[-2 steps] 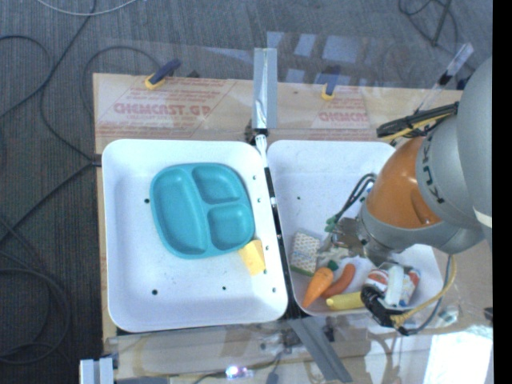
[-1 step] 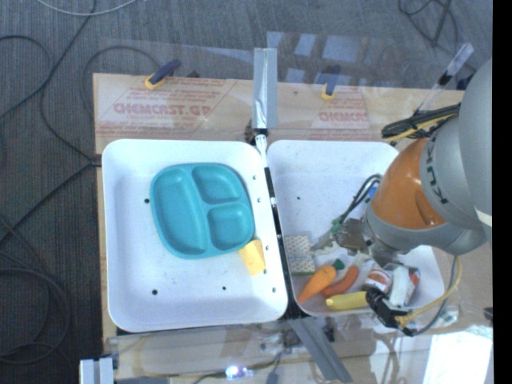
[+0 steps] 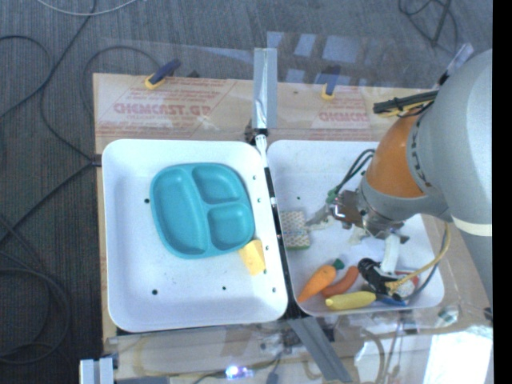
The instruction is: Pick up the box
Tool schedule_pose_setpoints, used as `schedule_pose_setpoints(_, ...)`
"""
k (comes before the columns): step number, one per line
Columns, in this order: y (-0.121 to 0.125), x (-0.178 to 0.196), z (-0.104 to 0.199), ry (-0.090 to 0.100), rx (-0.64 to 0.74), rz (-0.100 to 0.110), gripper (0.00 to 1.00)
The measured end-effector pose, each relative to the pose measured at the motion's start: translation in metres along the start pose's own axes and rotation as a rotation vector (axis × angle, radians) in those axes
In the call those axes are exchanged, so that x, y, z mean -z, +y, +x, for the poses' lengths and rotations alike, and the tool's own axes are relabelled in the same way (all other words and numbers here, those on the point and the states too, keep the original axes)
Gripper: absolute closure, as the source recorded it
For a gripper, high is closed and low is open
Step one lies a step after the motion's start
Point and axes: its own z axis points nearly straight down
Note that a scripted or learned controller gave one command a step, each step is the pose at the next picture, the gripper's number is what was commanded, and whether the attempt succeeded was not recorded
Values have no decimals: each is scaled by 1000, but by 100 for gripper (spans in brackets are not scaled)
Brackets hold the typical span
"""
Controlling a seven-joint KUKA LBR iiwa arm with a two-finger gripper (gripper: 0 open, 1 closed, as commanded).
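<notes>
The box point(image 3: 294, 229), a small patterned block in pale grey-green, lies flat on the floor of the right bin point(image 3: 312, 166), hard against that bin's left wall, about halfway along it, beside the seam where the two bins meet. My pincer point(image 3: 340, 211) hangs just to the right of the box, near it but apart from it as far as I can see, with dark cables looping around my wrist. Whether my pincer is spread or pressed together I cannot tell, for the view is too cluttered there; nothing can be seen gripped in it. Behind it my arm point(image 3: 448, 158) runs off toward the right edge of the bench, grey, with the orange band point(image 3: 396, 166) bulging above the wrist. Toward the near edge of the right bin lies a cluster of toys: an orange carrot point(image 3: 318, 281) tilted with its green tip upward, a reddish piece point(image 3: 346, 281) just beside it, a yellow banana point(image 3: 350, 300) below them, and some dark and coloured items at the near right corner that I cannot make out. In the left bin point(image 3: 128, 294) a teal divided plate point(image 3: 204, 208) sits near the middle, and a small yellow block point(image 3: 253, 256) rests just off the plate's near right corner, close to the bin's right wall.
</notes>
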Motion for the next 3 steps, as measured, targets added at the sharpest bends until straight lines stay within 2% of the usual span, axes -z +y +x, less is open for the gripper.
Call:
schedule_pose_setpoints(1,-5,0,3,-10,11,-12,0)
schedule_pose_setpoints(2,40,-1,20,-4,36,0,0)
schedule_pose_setpoints(3,99,-3,-1,3,-201,4,0)
